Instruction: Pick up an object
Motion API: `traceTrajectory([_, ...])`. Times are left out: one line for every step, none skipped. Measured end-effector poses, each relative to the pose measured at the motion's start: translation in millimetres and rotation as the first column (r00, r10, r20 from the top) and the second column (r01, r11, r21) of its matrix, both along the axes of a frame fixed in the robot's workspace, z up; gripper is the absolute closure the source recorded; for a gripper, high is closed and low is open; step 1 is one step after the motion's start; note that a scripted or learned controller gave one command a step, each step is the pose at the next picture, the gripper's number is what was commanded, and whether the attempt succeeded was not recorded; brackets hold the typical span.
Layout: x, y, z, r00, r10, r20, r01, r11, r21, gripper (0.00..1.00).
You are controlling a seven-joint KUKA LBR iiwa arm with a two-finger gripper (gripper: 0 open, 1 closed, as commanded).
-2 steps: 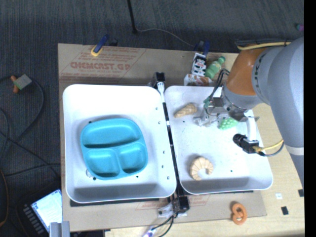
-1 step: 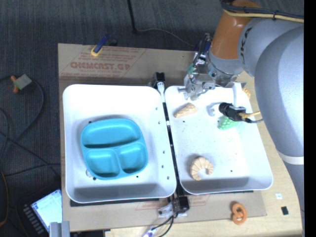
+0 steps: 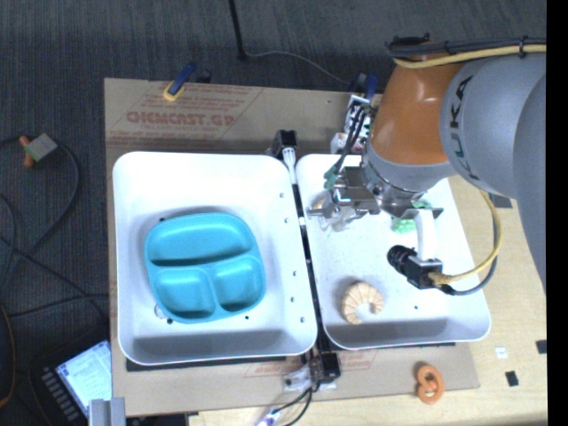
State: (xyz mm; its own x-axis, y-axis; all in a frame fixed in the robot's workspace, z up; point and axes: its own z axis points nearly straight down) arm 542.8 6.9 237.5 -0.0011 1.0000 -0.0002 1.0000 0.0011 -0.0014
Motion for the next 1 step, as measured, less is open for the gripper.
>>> traceTrajectory([-59.7, 73.7, -9.3, 1.0, 0.001, -0.002, -0.001, 1.0, 0.0, 1.0])
